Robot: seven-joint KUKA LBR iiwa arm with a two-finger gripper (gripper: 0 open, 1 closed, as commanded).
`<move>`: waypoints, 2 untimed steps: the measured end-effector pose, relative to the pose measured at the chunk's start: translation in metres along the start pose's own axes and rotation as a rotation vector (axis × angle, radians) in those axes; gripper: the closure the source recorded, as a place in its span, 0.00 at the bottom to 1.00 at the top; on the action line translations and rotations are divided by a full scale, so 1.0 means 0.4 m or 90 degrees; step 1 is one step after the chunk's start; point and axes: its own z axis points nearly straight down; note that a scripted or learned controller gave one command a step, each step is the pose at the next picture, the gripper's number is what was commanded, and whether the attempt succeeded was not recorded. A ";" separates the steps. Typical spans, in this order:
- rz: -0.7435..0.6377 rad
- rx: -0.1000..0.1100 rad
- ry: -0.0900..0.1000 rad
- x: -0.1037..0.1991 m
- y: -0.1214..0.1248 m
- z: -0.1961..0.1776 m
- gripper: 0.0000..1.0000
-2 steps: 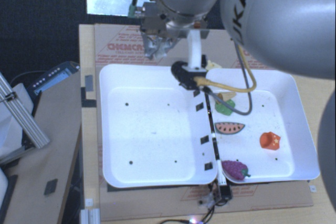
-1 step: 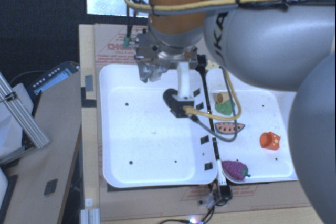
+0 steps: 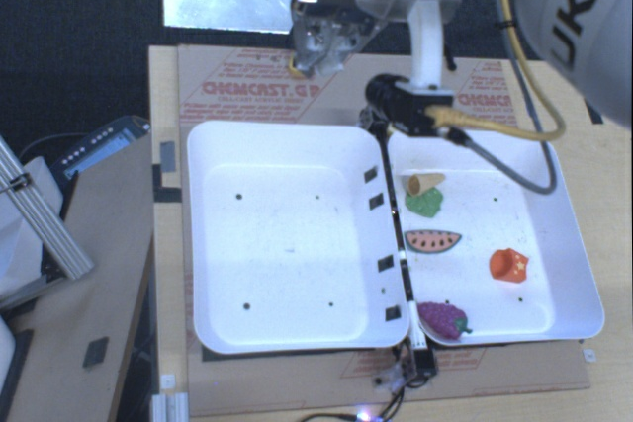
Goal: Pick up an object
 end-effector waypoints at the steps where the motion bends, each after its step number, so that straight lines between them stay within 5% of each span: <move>1: 0.000 0.014 -0.005 0.001 -0.149 0.094 1.00; 2: 0.003 0.018 -0.009 -0.003 -0.150 0.400 1.00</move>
